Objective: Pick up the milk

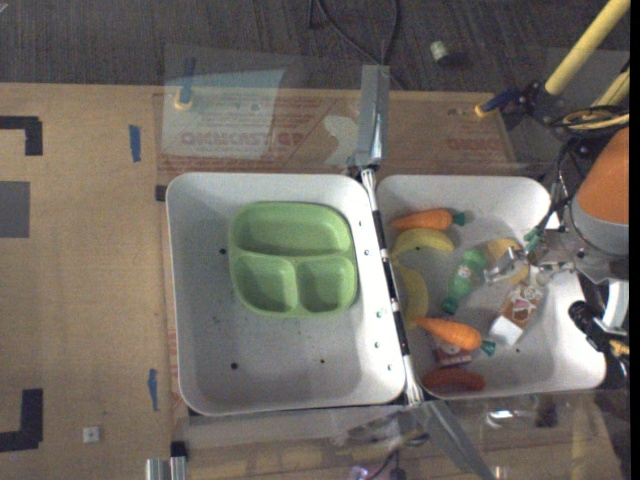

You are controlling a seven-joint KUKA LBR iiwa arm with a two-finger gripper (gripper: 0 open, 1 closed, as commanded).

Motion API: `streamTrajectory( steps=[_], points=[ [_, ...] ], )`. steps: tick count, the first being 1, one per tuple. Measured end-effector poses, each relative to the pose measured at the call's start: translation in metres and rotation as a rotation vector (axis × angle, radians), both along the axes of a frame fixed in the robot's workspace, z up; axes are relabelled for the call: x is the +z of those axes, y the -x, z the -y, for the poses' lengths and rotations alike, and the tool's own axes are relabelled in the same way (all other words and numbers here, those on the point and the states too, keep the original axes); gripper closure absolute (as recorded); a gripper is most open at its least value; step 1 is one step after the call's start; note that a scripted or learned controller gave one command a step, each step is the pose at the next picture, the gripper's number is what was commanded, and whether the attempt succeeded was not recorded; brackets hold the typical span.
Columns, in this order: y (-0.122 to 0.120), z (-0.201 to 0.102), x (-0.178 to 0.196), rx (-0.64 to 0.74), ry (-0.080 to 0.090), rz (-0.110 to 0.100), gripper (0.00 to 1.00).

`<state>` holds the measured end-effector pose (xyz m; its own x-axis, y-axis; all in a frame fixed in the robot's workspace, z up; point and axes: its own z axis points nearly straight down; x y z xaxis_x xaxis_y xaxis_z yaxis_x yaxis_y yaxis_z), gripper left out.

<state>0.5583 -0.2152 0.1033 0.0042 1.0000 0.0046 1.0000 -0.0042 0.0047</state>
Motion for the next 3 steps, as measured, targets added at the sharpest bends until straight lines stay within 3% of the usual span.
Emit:
streamTrajectory(
  steps=[1,2,3],
  points=[
    [0.045,-0.002,-0.014,0.169,0.006,0.009,0.0],
    [0.043,0.001,-0.003,0.164,0.01,0.016,1.0],
    [0.043,-0.038,0.075,0.139,0.006,-0.003,1.0]
  ],
)
